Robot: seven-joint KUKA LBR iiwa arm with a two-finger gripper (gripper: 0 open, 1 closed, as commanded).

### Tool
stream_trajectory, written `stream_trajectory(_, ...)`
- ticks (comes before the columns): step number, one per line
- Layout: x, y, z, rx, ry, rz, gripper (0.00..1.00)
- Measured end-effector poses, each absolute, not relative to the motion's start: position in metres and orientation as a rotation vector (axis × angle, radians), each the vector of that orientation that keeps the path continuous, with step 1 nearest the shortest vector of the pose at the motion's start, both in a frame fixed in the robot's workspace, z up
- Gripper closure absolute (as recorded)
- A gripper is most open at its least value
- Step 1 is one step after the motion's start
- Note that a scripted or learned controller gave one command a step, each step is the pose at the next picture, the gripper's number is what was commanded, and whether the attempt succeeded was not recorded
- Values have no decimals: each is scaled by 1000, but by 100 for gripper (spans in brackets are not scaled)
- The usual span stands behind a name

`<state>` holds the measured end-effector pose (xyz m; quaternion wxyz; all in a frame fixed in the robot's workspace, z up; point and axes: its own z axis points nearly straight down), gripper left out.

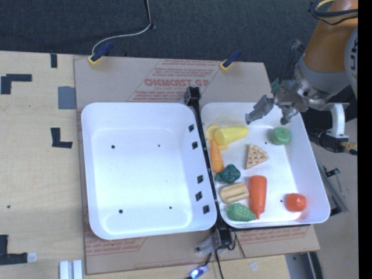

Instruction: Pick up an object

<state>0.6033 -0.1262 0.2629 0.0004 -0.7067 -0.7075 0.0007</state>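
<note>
Overhead, the gripper [269, 111] hangs above the far part of the right bin [317, 173], its 2 fingers spread wide apart with nothing between them. One finger [256, 111] reaches toward the bin's middle, the other [286, 116] sits just above the small green round piece [281, 135].

All the toy food lies in the right bin. A yellow piece [229, 134] lies near the divider with its long axis roughly across the bin, its narrow end pointing toward the gripper side. Beside it an orange carrot [215, 156] runs lengthwise along the divider. A pizza wedge [254, 156] sits near the centre, its tip pointing to the far edge. Nearer the front, a dark green lump [229, 174], a tan bread roll [233, 192] lying crosswise, a larger orange-red carrot [257, 194] pointing toward the near rim, a green leafy piece [239, 213] and a red tomato [295, 201] near the right wall.

The left bin [139, 167] sits touching the right one along the black-clipped divider.
</note>
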Motion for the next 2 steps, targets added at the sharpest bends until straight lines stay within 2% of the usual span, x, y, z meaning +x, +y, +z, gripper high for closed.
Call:
stream_trajectory(1, 647, -122, 118, -2223, -2234, -20, 0)
stream_trajectory(2, 659, -113, 108, -2229, -2234, -28, 0)
